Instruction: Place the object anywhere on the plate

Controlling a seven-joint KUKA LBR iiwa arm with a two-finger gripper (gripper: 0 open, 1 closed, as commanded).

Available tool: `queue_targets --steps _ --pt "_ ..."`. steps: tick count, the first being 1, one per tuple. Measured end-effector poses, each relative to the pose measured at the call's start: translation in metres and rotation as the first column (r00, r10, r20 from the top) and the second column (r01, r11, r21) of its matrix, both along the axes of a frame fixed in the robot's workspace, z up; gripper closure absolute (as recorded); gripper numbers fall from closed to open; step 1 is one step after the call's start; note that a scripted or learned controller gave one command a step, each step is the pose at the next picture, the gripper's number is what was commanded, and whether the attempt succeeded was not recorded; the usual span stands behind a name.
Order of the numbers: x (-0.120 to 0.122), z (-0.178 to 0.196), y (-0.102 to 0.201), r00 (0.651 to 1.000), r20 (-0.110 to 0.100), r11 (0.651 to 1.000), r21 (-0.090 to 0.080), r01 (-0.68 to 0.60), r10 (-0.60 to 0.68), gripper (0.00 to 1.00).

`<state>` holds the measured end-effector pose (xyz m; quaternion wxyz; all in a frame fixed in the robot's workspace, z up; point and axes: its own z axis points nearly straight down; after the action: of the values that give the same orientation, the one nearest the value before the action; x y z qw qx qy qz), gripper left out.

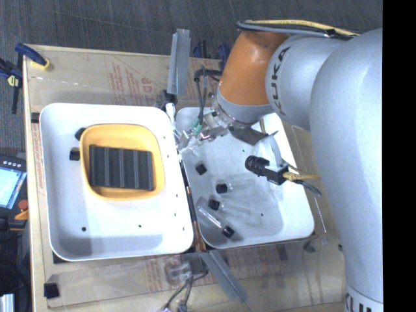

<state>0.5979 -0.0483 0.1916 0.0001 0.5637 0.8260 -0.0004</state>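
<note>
Claw sits over the top left corner of the right bin, close to the wall shared with the left bin. From this angle I cannot tell whether it is apart, together or clamped on anything. Grey arm covers the right bin's far side.

Several clear capped tubes lie loose on the right bin's floor, below the claw and apart from it.

Yellow plate rests in the left bin, carrying a dark ridged insert. Two small black bits lie just beside its left rim.

Both bins stand on the wooden tabletop.
</note>
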Motion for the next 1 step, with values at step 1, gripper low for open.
queue_targets --steps 1 --pt "0.0008 -0.0006 0.0415 0.979 -0.005 0.979 0.002 -0.204 0.204 1.0"
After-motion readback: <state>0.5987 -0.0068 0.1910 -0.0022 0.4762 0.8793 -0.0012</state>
